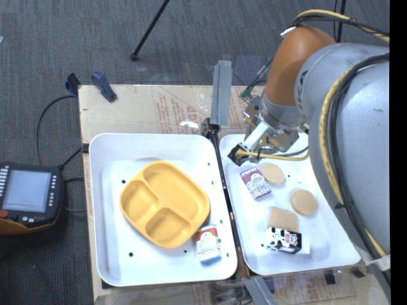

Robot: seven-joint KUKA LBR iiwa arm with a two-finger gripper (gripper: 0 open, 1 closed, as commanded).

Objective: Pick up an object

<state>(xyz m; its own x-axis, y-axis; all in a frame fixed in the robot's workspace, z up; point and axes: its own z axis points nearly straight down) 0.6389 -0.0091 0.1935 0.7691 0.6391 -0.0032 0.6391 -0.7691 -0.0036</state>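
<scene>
My gripper (275, 140) hangs low over the far end of the right bin (337, 246), largely hidden under the grey wrist and orange band. Just in front of it lie a maroon packet (255, 183) and a round tan biscuit (273, 173). Further toward the front are a second round biscuit (304, 202), a square tan cracker (283, 219) and a black-and-white carton (284, 240). Nothing shows between the fingers.
The left bin (105, 234) holds a yellow divided plate (164, 203) and a small red, white and blue carton (208, 244) at its front right corner. A ridge between the bins (227, 202) separates them. A teach pendant (28, 196) sits off the bench to the left.
</scene>
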